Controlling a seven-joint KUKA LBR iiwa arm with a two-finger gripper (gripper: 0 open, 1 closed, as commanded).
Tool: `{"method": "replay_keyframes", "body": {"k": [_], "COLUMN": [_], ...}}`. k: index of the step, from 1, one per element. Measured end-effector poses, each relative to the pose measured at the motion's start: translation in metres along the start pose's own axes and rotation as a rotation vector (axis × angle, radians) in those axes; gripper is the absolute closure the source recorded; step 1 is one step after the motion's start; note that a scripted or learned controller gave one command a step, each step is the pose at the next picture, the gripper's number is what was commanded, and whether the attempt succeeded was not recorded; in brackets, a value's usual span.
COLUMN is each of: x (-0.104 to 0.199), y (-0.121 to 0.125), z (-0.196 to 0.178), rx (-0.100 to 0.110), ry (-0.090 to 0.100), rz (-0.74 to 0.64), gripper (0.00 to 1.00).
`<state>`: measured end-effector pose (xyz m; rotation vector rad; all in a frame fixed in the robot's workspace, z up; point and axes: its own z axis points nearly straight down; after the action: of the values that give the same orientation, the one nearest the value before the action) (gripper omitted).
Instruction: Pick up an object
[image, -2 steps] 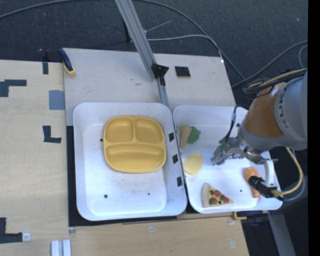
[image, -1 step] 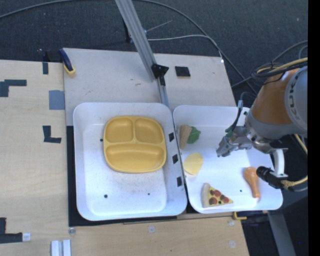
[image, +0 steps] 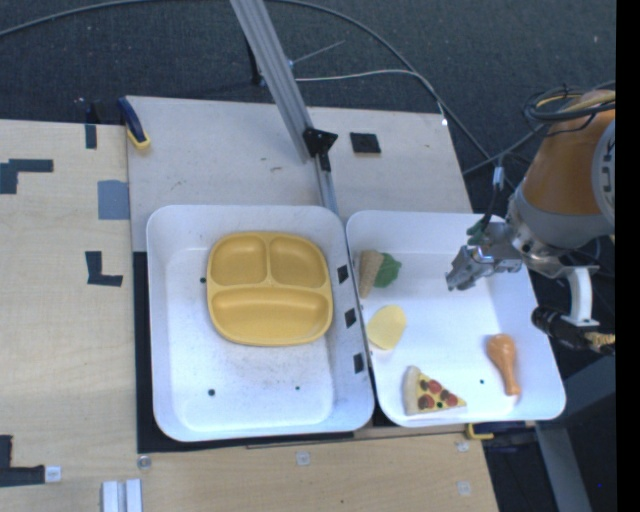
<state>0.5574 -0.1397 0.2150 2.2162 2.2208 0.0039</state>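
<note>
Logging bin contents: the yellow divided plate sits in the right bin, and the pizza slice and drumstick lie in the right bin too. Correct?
Not quite. The camera view shows the yellow divided plate in the left bin; the pizza slice and drumstick do lie in the right bin.

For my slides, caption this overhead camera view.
Gripper poised over right bin of toy food; yellow divided plate in left bin.

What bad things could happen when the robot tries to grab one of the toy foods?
The gripper hangs over bare floor of the right bin, so closing here would likely catch nothing. The cone and the yellow chip lie close to the bin's left wall, so the fingers might bump that wall. The pizza slice lies flat in the bin's near corner, so it may slide away instead of lifting.
</note>
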Motion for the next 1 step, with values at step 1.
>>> {"method": "replay_keyframes", "body": {"k": [1], "x": [0.0057], "y": [0.0054], "z": [-0.0612], "rx": [-0.001], "ry": [0.0], "rz": [-0.001], "gripper": [1.0]}}
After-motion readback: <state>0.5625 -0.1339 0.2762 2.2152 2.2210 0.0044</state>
